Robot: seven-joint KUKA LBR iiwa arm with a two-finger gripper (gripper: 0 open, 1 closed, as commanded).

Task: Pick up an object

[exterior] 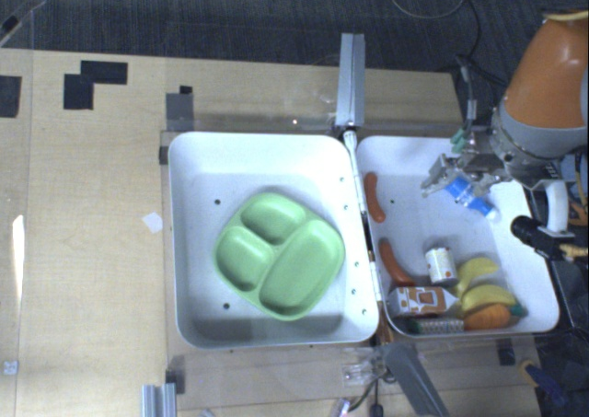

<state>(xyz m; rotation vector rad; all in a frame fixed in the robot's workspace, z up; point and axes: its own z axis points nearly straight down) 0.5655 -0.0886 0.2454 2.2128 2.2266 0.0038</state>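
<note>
My gripper [465, 176] hangs over the upper right part of the right bin [405, 167], below the arm's orange band. A small blue and white object [473, 197] lies right at the gripper's tip, partly covered by it; I cannot tell whether it is gripped. Lower in the same bin lie two reddish sausages [374, 197] [396, 263], a small white can [441, 264], two yellow bananas [483, 282], an orange fruit [488, 316] and a brown carton [425, 300].
The left bin [184, 222] holds a green divided plate [281, 254] in its middle. A metal rail [351, 84] stands at the back between the bins. Black cable and arm hardware [548, 236] crowd the right bin's right edge.
</note>
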